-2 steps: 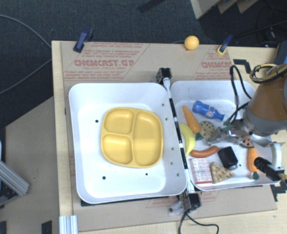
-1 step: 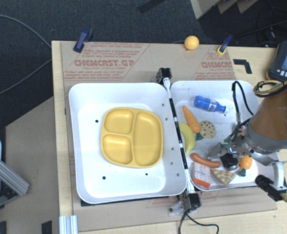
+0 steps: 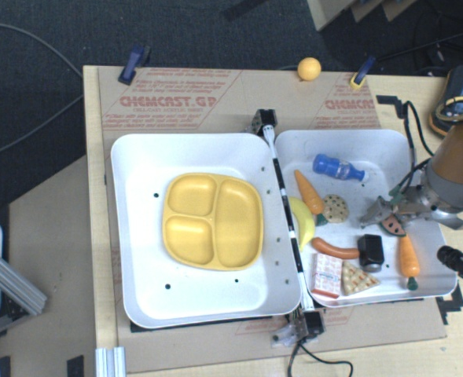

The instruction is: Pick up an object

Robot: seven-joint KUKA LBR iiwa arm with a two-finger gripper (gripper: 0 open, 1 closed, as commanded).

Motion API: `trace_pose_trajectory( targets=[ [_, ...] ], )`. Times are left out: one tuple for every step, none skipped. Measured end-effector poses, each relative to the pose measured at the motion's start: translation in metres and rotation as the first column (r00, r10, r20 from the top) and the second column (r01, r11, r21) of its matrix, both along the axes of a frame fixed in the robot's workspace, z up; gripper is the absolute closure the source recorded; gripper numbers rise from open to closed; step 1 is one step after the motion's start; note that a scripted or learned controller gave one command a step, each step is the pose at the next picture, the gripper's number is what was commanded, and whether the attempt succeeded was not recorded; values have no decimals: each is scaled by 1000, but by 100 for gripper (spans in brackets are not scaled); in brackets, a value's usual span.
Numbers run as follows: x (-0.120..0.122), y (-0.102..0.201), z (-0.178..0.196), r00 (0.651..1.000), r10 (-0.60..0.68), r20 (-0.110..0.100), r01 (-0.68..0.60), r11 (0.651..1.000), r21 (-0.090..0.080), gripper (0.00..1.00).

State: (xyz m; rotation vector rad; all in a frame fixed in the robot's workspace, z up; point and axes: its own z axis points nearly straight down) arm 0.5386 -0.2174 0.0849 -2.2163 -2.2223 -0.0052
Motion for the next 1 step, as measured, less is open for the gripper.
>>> trace_pose_trajectory(
  targets=[
    [0, -2, 10, 1000, -2, 2, 2, 1000, -4, 100]
  ],
)
